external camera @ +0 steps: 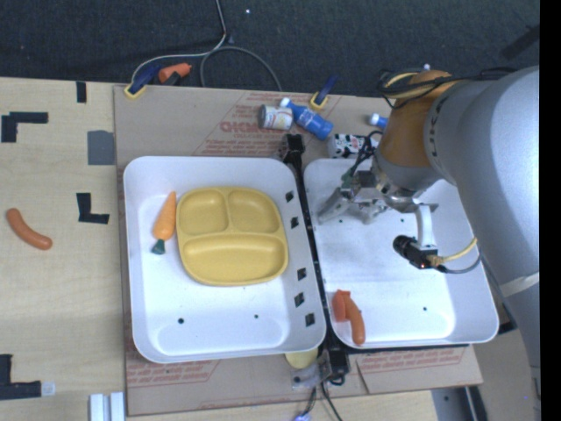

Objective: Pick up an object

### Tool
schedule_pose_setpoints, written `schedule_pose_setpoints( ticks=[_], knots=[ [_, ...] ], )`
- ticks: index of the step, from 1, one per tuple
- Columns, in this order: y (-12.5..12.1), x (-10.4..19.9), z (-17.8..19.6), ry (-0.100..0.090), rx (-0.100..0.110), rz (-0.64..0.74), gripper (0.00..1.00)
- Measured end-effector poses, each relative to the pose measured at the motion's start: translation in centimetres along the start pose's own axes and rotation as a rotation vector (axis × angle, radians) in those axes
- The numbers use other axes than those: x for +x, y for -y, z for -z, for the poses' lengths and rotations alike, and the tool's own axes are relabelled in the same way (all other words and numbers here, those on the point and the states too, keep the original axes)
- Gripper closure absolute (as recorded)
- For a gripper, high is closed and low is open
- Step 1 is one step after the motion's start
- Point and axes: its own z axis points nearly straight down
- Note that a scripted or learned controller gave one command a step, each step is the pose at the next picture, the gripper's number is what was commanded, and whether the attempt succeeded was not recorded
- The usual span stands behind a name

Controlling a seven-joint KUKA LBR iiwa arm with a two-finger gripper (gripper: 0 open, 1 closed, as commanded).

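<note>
Cardboard covered the bench [175, 121] under two white bins set side by side. Near the front edge of the right bin [456, 314] lay a small orange sausage-shaped toy [350, 315], its pieces touching, well apart from the claw. The grey arm [491, 147] reached in from the right, and its claw [344, 202] hung low at the back of that bin with fingers spread and nothing between them. The left bin [149, 314] held a yellow divided plate [232, 235] with a toy carrot [165, 217] just beside it. Another orange sausage [28, 229] lay far left on the wooden tabletop [53, 305]. A blue-and-white bottle [298, 117] lay behind the bins.
</note>
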Motion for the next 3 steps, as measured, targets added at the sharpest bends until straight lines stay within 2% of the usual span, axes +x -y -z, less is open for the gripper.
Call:
schedule_pose_setpoints(
  ticks=[1, 2, 3],
  knots=[
    [-4.0, 0.3, -0.1, 0.001, -0.001, 0.005, 0.0],
    [-4.1, -5.3, 7.4, 0.002, -0.013, -0.001, 0.0],
    [2.3, -0.7, 2.5, -0.005, 0.003, 0.003, 0.0]
  ],
)
